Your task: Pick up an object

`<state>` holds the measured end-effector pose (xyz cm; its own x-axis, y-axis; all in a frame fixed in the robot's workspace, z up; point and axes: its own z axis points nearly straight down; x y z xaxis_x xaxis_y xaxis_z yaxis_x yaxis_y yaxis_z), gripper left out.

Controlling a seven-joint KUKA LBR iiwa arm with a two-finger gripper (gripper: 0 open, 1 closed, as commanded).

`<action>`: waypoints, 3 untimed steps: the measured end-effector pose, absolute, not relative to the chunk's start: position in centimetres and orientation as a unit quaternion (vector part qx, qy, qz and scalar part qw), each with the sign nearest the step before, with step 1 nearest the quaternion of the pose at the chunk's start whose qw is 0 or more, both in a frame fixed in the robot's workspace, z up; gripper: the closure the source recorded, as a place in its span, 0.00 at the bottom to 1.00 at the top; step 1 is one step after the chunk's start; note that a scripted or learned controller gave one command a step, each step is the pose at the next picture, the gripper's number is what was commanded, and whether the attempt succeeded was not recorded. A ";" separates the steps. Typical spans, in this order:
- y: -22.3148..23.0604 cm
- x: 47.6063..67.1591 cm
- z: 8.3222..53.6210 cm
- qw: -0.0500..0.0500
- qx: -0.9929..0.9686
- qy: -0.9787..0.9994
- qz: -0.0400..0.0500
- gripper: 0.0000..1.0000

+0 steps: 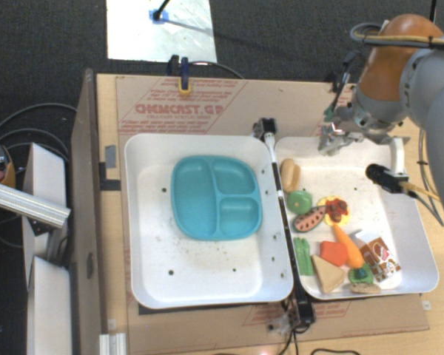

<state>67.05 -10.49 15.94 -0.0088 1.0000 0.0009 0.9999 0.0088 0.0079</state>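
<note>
The gripper [336, 140] hangs over the right bin's [414, 231] far rim; its finger state I cannot tell; toy food, carrot [348, 246] included, lies heaped near-left, within reach.

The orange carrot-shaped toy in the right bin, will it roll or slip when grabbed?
The orange carrot-shaped toy looks tapered and smooth, so it may slip from a pinch. Round-bodied, it could roll, though the neighbouring red block and tan wedge probably hem it in.
</note>
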 end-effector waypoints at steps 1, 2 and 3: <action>-14.9 63.6 18.1 0.001 0.708 0.706 0.000 1.00; -18.0 58.1 14.9 -0.001 0.709 0.706 -0.002 1.00; -10.6 53.5 16.8 -0.001 0.704 0.710 0.000 1.00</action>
<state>53.52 -10.56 16.76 -0.0076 1.0000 0.0026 1.0000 0.0076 -0.0014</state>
